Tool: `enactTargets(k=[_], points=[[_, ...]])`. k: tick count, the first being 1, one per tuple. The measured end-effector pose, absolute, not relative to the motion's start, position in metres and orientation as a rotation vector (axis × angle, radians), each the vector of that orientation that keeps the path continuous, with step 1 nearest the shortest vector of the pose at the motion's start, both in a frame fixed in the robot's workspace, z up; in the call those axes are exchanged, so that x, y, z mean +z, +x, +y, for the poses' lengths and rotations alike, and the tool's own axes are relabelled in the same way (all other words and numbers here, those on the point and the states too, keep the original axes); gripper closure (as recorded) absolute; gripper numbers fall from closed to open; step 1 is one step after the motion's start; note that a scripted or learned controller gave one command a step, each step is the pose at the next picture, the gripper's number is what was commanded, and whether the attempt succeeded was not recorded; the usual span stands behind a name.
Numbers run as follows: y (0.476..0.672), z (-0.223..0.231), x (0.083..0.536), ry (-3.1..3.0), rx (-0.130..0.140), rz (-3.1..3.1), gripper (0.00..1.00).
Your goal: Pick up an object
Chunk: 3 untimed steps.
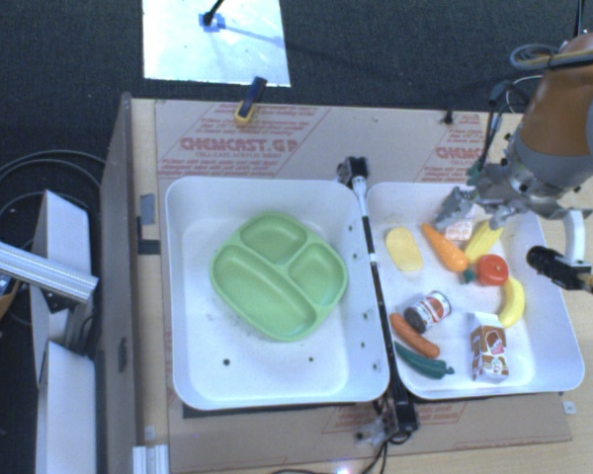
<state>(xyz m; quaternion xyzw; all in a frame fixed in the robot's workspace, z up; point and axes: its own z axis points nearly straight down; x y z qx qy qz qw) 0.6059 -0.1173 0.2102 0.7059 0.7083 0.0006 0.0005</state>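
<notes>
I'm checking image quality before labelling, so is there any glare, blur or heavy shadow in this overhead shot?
Camera view: the pale sheet beyond the bench is washed out by glare; the arm at the right looks soft, slightly blurred; the green plate and the toy food, such as the carrot, are evenly lit, with only faint shadows; overall the image is grainy.

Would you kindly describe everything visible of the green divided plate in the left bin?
The light green divided plastic plate is a rounded oblong with a raised rim and three compartments: one long section along its lower-left side and two smaller ones towards the upper right. It looks smooth and matte, with nothing lying in it. It lies flat, turned diagonally, near the middle of the shallow white left bin, touching only the bin floor.
</notes>
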Motion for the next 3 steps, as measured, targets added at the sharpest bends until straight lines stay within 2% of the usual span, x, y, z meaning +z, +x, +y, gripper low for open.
enactTargets(k=[1, 2, 3], points=[[0.612, -0.138, 0.079, 2.224, 0.000, 2.220, 0.00], [0.614, -0.137, 0.096, 2.216, 0.006, 2.220, 1.00], [0.616, -0.058, 0.191, 2.203, 0.015, 2.231, 1.00]])
